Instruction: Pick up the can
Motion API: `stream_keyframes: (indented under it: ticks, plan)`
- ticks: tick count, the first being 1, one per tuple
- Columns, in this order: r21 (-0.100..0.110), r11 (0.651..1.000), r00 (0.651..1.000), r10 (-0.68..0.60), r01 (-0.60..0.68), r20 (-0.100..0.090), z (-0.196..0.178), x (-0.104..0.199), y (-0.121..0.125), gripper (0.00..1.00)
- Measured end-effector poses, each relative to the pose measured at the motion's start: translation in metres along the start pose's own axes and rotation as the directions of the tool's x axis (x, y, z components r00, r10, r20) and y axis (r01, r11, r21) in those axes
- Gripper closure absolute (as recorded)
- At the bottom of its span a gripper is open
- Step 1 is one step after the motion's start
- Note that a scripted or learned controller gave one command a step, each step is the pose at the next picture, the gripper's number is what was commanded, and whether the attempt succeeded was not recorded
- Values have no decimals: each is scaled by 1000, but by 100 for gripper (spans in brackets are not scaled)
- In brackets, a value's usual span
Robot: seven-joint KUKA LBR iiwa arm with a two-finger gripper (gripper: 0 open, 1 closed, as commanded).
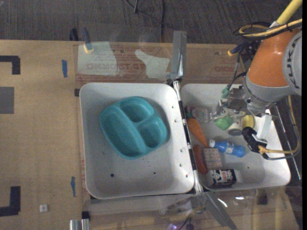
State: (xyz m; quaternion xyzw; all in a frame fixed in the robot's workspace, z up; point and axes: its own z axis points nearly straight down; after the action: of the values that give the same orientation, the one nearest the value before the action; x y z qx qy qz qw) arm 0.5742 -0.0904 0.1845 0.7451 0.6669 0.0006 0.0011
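bench [38,143]: tan board, blue tape | 2 white bins [96,176] | floor: dark carpet | end effector [230,110]: state unclear

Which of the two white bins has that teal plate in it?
The left bin holds the teal divided plate, alone. The right bin, under the arm, holds small items like the carrot and blue bottle.

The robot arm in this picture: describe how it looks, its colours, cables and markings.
The grey robot arm has a rounded orange band above the wrist, with dark lettering on the grey shell. Yellow and black cables loop over it, and a metal pincer sits at its end.
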Motion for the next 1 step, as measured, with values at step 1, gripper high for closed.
stream_keyframes:
  ticks: [1]
  plan:
    - [7, 895, 895, 447, -447, 2, 1, 38, -24, 100]
